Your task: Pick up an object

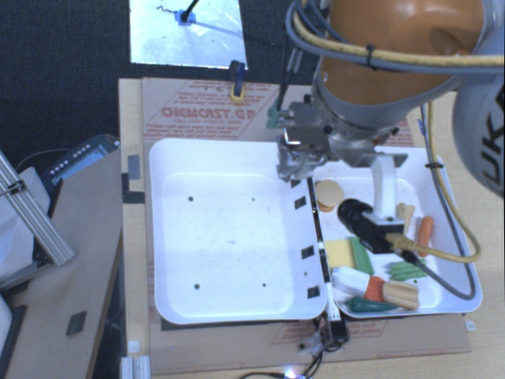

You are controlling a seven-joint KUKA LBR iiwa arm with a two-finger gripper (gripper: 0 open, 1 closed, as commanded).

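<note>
My gripper hangs over the far end of the divider between the two bins, at the right bin's back left corner. Nothing shows in its grasp. The right bin holds several toy foods: a round tan bun just right of the gripper, a yellow block, a green strip, a white cylinder, a tan roll, a teal piece, a leafy green piece and an orange carrot. The big orange and grey wrist hides the bin's far side.
The left bin lies beside the right one, sharing a divider with black clips. Both rest on a cardboard sheet. A shiny plate lies beyond it, and a grey device sits off the left edge.
</note>
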